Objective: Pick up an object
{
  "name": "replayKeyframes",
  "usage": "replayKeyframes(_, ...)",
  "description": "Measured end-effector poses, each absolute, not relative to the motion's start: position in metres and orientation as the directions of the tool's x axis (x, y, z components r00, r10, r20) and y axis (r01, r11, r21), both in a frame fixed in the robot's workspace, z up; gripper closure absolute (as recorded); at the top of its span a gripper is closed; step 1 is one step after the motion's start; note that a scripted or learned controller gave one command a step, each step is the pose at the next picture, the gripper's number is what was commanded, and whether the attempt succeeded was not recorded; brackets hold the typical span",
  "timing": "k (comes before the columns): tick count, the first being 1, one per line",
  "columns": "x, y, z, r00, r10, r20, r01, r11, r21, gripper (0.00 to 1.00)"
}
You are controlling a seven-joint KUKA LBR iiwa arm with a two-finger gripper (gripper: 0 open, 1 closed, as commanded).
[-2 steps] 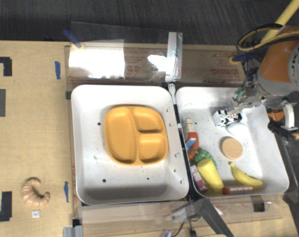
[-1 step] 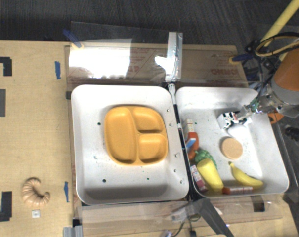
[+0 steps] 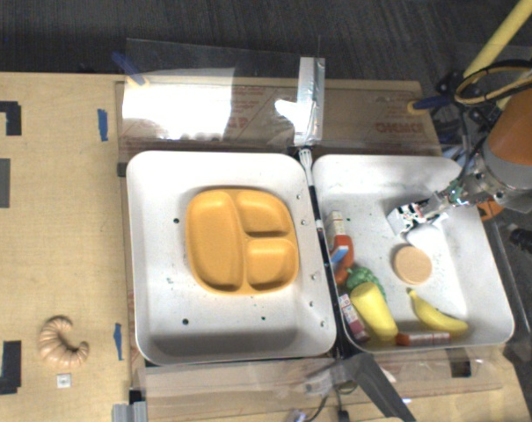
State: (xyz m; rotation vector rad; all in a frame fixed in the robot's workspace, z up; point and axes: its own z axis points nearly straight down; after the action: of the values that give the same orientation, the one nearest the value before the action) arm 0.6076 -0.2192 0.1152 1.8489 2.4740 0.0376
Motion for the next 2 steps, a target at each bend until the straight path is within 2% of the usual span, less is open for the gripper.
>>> replayKeyframes(1,0.581,-0.219,0.087,-0.360,0.933,-0.004,0.933,0.360,0.005,1.00)
replayKeyframes(2,0.539,-0.170,0.088,-0.254,0.967,-0.001,0.967,0.254,0.004,1.00)
